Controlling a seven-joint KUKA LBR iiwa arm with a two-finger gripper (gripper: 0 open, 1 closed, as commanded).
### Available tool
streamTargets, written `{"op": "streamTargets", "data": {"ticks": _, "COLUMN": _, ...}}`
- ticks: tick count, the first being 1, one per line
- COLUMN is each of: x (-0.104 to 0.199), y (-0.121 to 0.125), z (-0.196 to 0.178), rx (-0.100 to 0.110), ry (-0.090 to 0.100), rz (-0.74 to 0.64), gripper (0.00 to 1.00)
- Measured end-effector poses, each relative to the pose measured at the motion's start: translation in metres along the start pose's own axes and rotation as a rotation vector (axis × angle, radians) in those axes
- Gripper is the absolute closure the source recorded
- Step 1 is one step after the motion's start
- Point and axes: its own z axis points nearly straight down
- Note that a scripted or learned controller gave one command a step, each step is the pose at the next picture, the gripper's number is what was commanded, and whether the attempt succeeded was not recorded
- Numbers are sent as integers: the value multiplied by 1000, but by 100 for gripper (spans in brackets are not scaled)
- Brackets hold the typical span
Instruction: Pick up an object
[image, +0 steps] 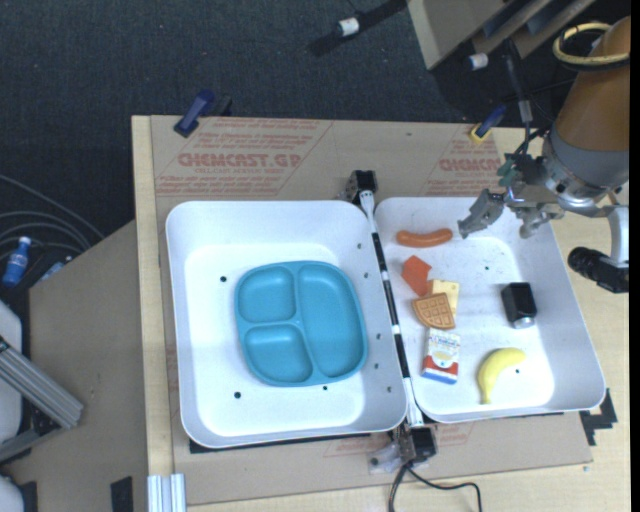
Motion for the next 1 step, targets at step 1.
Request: {"op": "streamTargets", "data": {"ticks": 1, "x": -32, "y": 57, "z": 124, "rx": 1, "ry": 0, "rz": 1, "gripper": 0}}
